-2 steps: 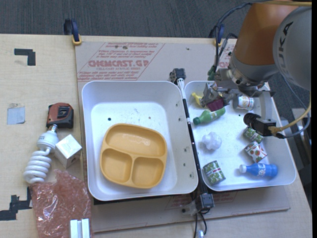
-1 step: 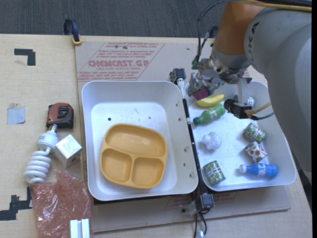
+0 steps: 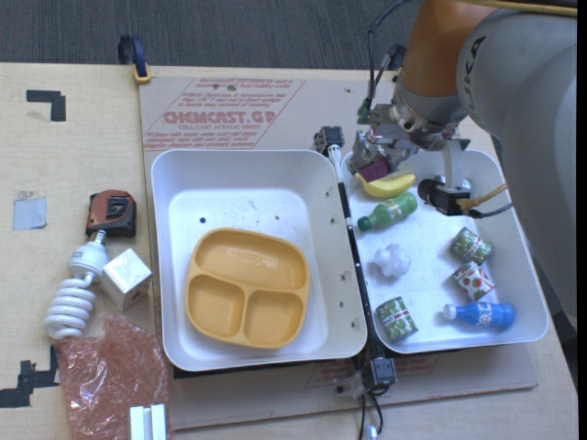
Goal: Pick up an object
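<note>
My gripper (image 3: 376, 159) hangs low over the far left corner of the right bin (image 3: 514, 324). A small purple object (image 3: 373, 170) sits right under its tip, partly covered by it. Just in front of that lies a yellow banana (image 3: 389, 186), and a green bottle (image 3: 388, 213) lies beside the banana. Further forward in this bin are a white crumpled ball (image 3: 393, 261), a green-labelled can (image 3: 396, 318), a blue bottle (image 3: 479, 314), a red and white carton (image 3: 473, 280) and a green patterned carton (image 3: 470, 245).
The left bin (image 3: 174, 246) holds a yellow divided tray (image 3: 246, 285). On the bench to the left lie a tape measure (image 3: 112, 214), a spiral light bulb (image 3: 75, 291), a white cube (image 3: 127, 273) and a pink mesh bag (image 3: 110, 374). Cables and a black fitting (image 3: 445, 195) hang from the wrist.
</note>
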